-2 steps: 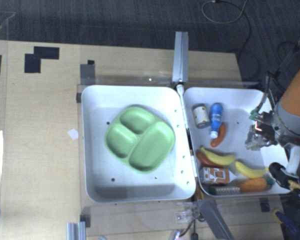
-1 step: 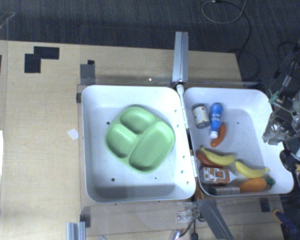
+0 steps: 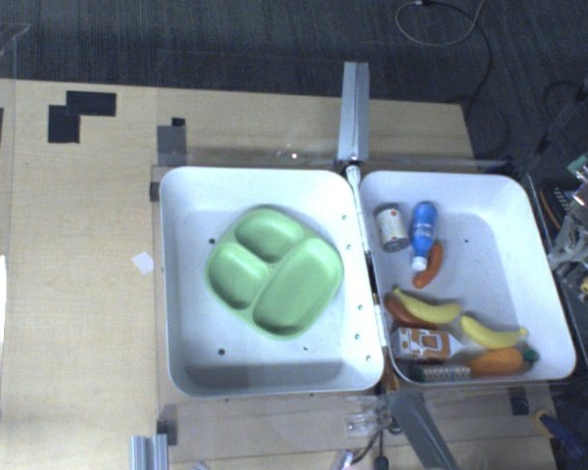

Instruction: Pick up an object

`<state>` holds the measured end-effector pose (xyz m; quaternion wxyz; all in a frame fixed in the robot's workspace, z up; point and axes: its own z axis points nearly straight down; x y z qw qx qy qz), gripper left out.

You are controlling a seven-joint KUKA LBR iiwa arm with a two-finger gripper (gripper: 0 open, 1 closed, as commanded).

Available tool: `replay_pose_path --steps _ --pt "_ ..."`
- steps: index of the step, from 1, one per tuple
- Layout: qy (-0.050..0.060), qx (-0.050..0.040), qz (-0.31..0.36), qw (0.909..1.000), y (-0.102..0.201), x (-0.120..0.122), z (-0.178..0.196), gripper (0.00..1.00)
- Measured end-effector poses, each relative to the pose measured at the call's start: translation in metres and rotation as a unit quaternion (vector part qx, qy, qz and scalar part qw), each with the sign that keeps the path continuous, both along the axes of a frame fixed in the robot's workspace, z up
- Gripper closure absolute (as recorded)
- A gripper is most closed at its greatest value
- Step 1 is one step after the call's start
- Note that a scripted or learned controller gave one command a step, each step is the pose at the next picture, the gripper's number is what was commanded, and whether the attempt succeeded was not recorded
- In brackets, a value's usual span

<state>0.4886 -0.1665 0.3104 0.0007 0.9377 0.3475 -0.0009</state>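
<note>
A pale wooden worktop [image 3: 69, 292] carries two shallow white bins side by side. The left bin [image 3: 191, 360] holds a green divided plate [image 3: 274, 272] lying flat near its middle — stiff, smooth plastic by the look of it, probably light but broad and awkward to pinch except at its rim.

The right bin [image 3: 510, 204] holds the smaller pieces. Near its upper left stand a small can [image 3: 392, 228] and, just beside it, a blue bottle [image 3: 423, 231], with a short sausage [image 3: 427, 267] touching below the bottle. Toward the lower edge lie two yellow bananas [image 3: 429, 309] [image 3: 492, 333], a small printed carton [image 3: 421, 344] and an orange carrot [image 3: 498, 362], packed close together.

Any of these could serve as the object to lift. The can looks the likeliest candidate — rigid, set apart from the clutter, best gripped across its round sides. The bananas seem toy-like, smooth and curved, so a grip at mid-length would slip least.

The end effector's state cannot be told from this vantage.
</note>
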Motion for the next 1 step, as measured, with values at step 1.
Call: replay_pose_path --steps 1 --pt "0.001 0.0004 -0.142 0.9899 -0.0090 -0.0001 -0.0368 1.00"
